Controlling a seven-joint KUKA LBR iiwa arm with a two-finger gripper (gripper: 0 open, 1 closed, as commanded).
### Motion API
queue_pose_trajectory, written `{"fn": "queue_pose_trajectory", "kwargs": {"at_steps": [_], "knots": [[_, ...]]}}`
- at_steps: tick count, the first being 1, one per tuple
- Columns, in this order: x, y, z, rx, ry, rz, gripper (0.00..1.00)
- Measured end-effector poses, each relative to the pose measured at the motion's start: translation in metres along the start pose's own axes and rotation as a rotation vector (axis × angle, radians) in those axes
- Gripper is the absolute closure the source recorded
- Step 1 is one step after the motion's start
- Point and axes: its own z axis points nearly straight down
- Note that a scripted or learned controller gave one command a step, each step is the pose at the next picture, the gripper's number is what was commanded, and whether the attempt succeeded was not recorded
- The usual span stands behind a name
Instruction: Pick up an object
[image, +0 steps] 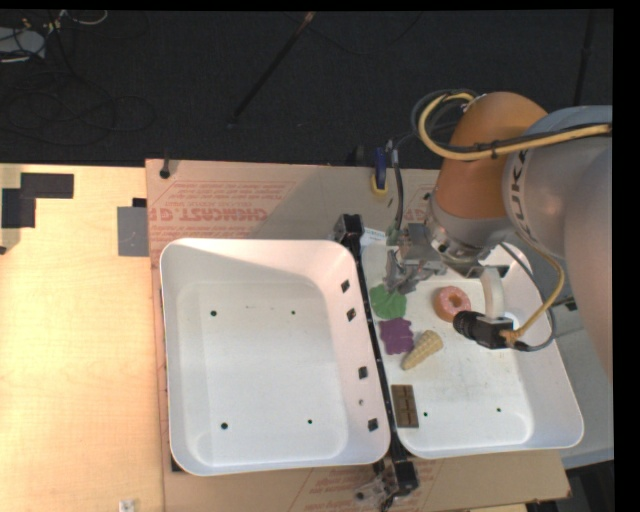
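— Where does your pick stand?

— You have nothing lifted yet. The grey two-finger gripper (400, 272) hangs just above the flat green toy piece (388, 302); I cannot tell how its jaws stand.

— What else is near?

— Beside the green piece lie the purple lumpy toy (396, 335), the ridged yellow cone (423, 350) and the pink ring doughnut (452, 301).

Three small objects (397, 335) lie in the right bin's (500, 420) left half, beside the left bin (260, 440).
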Motion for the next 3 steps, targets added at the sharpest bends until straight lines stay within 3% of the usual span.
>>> {"fn": "queue_pose_trajectory", "kwargs": {"at_steps": [1,2,3], "knots": [[-0.089,-0.011,-0.022,-0.006,-0.004,0.008,1.00],[-0.022,-0.058,-0.138,-0.007,0.000,-0.003,1.00],[0.057,-0.123,-0.188,-0.005,0.002,-0.006,1.00]]}}
